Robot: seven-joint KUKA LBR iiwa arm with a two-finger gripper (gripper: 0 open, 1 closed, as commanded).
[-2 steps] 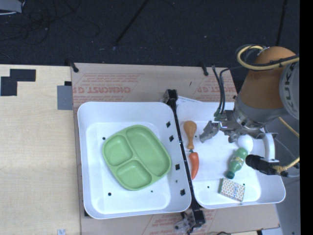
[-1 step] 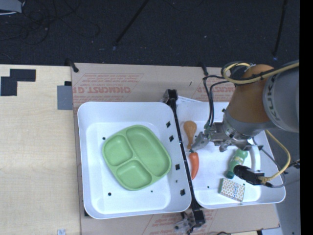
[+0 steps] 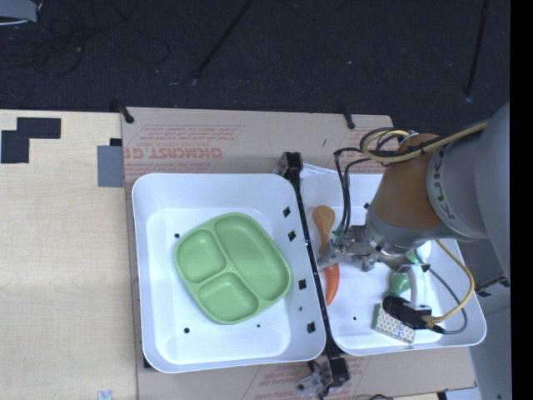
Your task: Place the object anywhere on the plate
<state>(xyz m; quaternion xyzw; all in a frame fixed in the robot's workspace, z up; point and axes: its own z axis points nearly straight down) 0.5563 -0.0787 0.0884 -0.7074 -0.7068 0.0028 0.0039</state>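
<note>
Camera view, single overhead slant. Item: table (image 3: 67, 248), pale wood-grain, carrying a flattened cardboard sheet (image 3: 208, 144) printed in red, which serves as underlay for two shallow white bins set side by side. Item: left bin (image 3: 158, 340), glossy moulded plastic with rounded corners, holding the plate (image 3: 231, 267), a light green three-compartment plastic dish lying flat and turned at an angle, all compartments bare, so ready to receive. Item: right bin (image 3: 466, 333), same make, holding the pickable stock: a wooden spoon (image 3: 322, 222) with rounded tan bowl, lying near the dividing rim; an orange carrot-like piece (image 3: 331, 285), smooth and tapered, just below it; a green object (image 3: 400, 282), partly hidden; a small speckled pad (image 3: 392, 325) near the front edge. Item: arm, grey with orange band (image 3: 408, 198), reaching low into the right bin, cabled in yellow and black. Item: claw (image 3: 346, 250), metallic, poised just above the carrot's upper end, probably placed there for a pick; whether it is open or closed cannot be told, and nothing is visibly gripped.
</note>
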